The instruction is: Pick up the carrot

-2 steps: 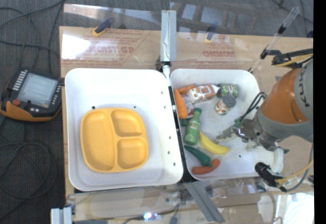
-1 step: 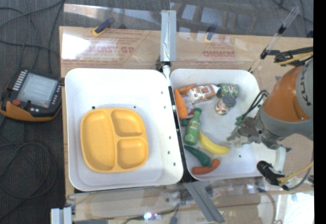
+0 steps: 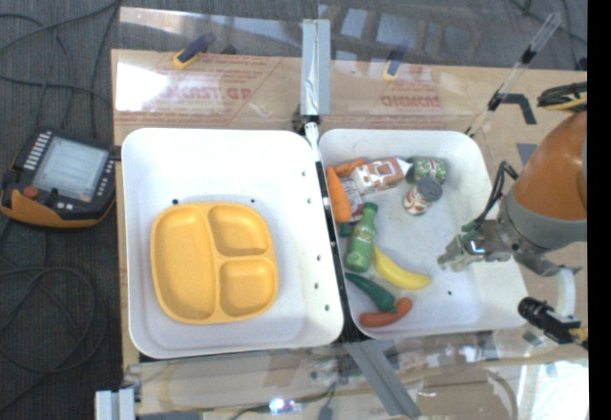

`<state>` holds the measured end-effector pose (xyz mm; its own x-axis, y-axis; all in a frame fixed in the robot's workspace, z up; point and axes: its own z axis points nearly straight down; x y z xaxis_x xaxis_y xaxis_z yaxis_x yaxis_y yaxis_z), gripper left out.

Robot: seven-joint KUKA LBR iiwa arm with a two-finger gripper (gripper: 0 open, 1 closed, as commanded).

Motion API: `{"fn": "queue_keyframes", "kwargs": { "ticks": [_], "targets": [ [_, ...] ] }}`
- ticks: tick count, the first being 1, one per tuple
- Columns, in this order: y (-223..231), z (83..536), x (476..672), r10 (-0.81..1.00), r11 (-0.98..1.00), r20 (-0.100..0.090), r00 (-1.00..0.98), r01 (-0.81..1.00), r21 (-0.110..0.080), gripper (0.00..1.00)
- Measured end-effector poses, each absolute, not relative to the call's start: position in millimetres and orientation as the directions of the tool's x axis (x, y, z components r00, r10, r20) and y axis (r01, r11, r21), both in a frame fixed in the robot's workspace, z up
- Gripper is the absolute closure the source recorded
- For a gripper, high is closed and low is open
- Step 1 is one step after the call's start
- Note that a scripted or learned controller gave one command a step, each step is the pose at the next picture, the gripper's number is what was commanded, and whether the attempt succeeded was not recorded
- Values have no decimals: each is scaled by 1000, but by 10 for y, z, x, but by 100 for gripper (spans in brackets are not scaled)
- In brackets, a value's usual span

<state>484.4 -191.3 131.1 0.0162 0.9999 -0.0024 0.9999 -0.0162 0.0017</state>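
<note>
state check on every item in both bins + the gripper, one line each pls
carrot: lying along the right bin's left wall, not held
green bottle: lying on its side
banana: lying flat, below the bottle
chili pepper: lying flat near the front wall
food packet: lying flat near the back
yellow tray: flat in the left bin, compartments bare
gripper: over the right bin's right side, holding nothing

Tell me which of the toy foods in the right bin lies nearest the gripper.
The yellow banana. It lies just left of the gripper; the carrot sits far off against the bin's left wall.
</note>
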Motion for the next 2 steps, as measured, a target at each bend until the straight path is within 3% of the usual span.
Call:
{"fn": "queue_keyframes", "kwargs": {
  "ticks": [1,2],
  "targets": [
    [-1417,1773,4840,992,128,1,-128,992,-2,100],
    [-973,2444,5123,962,272,0,-272,962,-1,100]
  ]
}}
